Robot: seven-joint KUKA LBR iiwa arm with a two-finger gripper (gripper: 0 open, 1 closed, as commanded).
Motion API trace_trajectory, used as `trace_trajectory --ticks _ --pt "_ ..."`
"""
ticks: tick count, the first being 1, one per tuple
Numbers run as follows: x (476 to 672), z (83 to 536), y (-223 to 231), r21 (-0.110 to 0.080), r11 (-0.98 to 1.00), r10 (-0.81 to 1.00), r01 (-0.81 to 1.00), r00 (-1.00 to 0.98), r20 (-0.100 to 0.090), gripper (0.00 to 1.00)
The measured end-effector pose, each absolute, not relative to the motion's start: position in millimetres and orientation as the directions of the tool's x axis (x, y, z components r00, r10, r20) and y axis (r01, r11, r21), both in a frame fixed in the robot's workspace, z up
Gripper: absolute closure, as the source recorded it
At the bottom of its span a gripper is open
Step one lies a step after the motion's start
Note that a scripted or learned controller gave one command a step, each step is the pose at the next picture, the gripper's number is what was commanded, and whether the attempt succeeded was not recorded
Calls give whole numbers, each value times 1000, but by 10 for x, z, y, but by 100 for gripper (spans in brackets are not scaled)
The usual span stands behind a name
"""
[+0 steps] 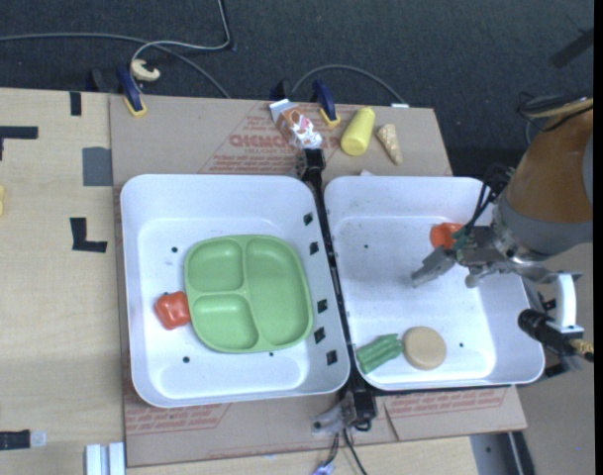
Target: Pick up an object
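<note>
Two shallow white bins side by side on the table [44, 295]. Left bin [143, 206]: green divided plate [250, 292] lying flat near the middle, small red-orange item [171, 310] touching its left edge. Right bin [380, 191]: green object [377, 351] near the front wall, round tan piece [424, 347] just beside it on the right, apparently touching. Small orange object [444, 234] toward the right side of that bin, just beside the wrist hardware. Arm [553, 181] reaching in from the right, grey body with orange band, over the right bin's far side. Pincer [450, 270] low over the bin floor, two grey fingers [427, 268] spread apart and angled down-left, nothing between them. Orange object close above the fingers, contact not clear. Green and tan items well apart from the pincer. Behind the bins on cardboard: yellow object [357, 132], tan cone-shaped piece [390, 143] just beside it, small printed packet [298, 125] to the left, blue clamps [133, 94] at the board's back edge.
</note>
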State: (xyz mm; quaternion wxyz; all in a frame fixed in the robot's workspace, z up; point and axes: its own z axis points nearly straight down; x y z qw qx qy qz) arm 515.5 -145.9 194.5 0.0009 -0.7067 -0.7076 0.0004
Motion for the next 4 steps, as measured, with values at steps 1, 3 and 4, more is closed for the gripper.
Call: trace_trajectory --ticks 1,3,4 --pt "5377 1342 -2120 -3 -1 1000 1000 1 0 0" --pt "6322 1340 -2235 2 2 1000 1000 -2 -2 0" --pt "6425 932 -2251 11 3 1000 1000 -3 -7 0"
